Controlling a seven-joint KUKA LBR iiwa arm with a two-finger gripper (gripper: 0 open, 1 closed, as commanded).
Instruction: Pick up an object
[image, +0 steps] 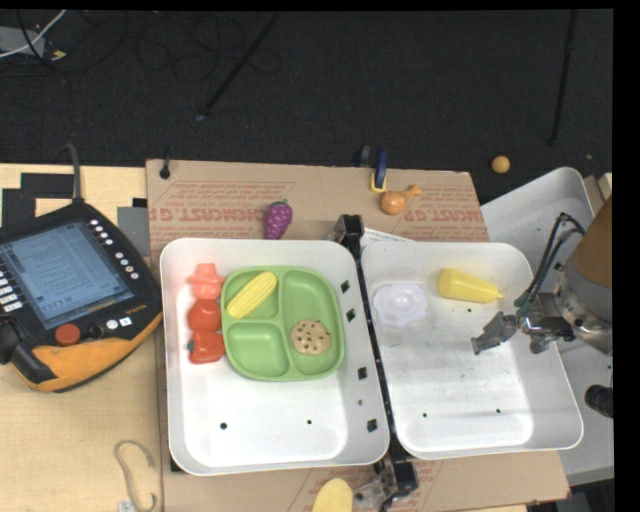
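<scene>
With its fingers spread and holding nothing, the gripper (505, 333) hangs over the right white bin (470, 420), so it should shift up-left, centre on the yellow wedge-shaped plastic block (467, 286) near the bin's far edge, then descend squarely.

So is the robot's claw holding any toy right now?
No, nothing is held. The gripper hangs over the right bin, apart from the yellow wedge.
</scene>
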